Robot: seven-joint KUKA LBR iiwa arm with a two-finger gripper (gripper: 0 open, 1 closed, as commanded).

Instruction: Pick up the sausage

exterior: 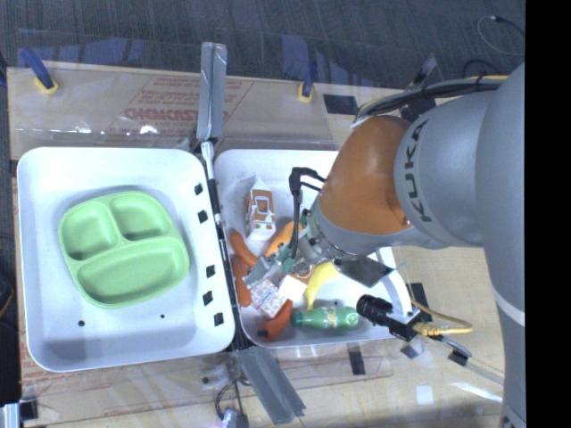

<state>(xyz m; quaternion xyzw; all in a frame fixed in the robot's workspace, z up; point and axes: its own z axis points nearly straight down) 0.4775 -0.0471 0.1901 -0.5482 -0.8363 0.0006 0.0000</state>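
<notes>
A reddish-orange sausage (pixel 239 250) lies along the left wall of the right bin (pixel 234 178). A second reddish piece (pixel 277 322) sits near that bin's front edge. My gripper (pixel 268 281) is down in the right bin over the pile, just right of the sausage, and its pale tip touches or nearly touches the clutter. The orange-banded wrist (pixel 366 181) hides the bin's right half. No sausage can be seen between the tips.
An orange carrot-like piece (pixel 284 234), a small white and orange carton (pixel 260 212), a yellow banana (pixel 319 279) and a green bottle (pixel 330 317) crowd the right bin. The left bin (pixel 36 239) holds a green divided plate (pixel 125 246).
</notes>
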